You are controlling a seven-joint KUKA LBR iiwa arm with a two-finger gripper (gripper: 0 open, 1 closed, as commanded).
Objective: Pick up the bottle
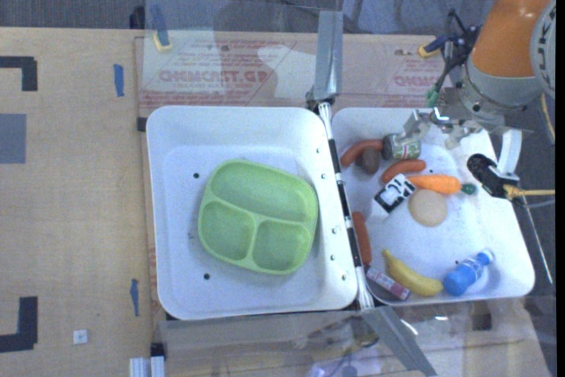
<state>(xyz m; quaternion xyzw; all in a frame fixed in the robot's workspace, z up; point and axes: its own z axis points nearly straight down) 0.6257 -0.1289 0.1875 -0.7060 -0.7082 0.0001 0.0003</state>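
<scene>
Arm: the grey KUKA arm (516,31), with its orange band, reached in from the 3 o'clock side and stood over the 1 o'clock corner of the right bin (516,278).
Gripper: the gripper (408,139) hung low at the 11 o'clock part of the right bin, pointing toward 9 o'clock. Its metal tips were near the top of the cluster of toy food.
Tool state: it could not be told whether the gripper was wide or narrow, and nothing could be seen held in it.
Bottle: the blue bottle (466,272) lay on its side at the 5 o'clock corner of the right bin, its white cap toward 1 o'clock. It was well apart from the gripper, across the bin.
Banana: the yellow banana (411,274) lay at 6 o'clock in the right bin, just beside the bottle on its 9 o'clock side.
Carrot: the orange carrot (436,184) lay near the middle of the right bin, above a pale round piece (428,209).
Sausages: a reddish sausage (353,153) lay at 10 o'clock, and another (403,169) lay just beside the carrot.
Black-and-white item: a small black-and-white block (395,192) sat at 9 o'clock of the pale round piece.
Left bin: the left bin (177,146) held a green divided plate (256,216) near its centre.
</scene>
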